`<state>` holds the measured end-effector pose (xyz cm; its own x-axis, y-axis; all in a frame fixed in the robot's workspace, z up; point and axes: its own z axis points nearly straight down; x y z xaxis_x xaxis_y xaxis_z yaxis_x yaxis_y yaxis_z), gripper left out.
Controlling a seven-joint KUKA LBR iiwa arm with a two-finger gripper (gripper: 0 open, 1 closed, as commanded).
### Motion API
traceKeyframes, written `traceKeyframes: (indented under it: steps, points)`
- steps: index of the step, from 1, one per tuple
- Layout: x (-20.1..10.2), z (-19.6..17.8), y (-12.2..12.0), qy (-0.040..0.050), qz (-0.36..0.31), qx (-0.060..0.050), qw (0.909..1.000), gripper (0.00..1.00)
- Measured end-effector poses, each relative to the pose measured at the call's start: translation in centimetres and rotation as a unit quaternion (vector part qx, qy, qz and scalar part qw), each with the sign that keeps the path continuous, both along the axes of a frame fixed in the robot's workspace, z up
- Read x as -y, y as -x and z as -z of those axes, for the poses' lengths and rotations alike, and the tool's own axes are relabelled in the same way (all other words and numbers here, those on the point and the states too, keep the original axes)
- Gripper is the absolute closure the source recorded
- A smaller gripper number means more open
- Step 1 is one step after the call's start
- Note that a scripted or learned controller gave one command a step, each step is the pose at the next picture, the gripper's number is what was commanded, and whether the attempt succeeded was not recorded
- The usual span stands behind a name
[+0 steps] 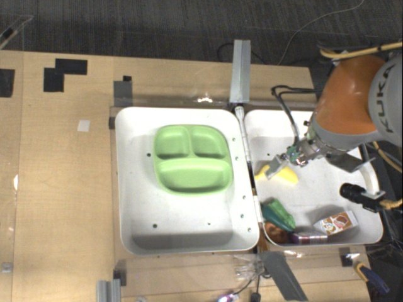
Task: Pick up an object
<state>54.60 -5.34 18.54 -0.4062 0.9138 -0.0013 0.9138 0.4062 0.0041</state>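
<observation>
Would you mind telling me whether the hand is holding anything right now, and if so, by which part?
It cannot be told. The hand sits low in the right bin, right at the yellow object, but the view does not show whether that object is between its fingers.

Pale wood-look bench [56, 187], matt, with matt black patches at ten o'clock. Two white bins, left bin [135, 187] and right bin [315, 190], smooth moulded plastic with a soft sheen. Green divided tray [191, 158] in the left bin: smooth plastic, mildly glossy. Brushed grey metal bar [240, 71] at twelve o'clock. Glossy orange band [346, 102] at three o'clock, smooth, catching light. Yellow object [288, 176] smooth and plastic-looking; green object [279, 216] glossy; printed packet [335, 223] shiny, at five o'clock.
</observation>
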Motion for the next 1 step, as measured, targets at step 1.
traceKeyframes:
  steps: [1]
  points:
    - [4.85, 9.11, -1.12, 0.0, 0.051, 0.001, 0.9987, 0.0]
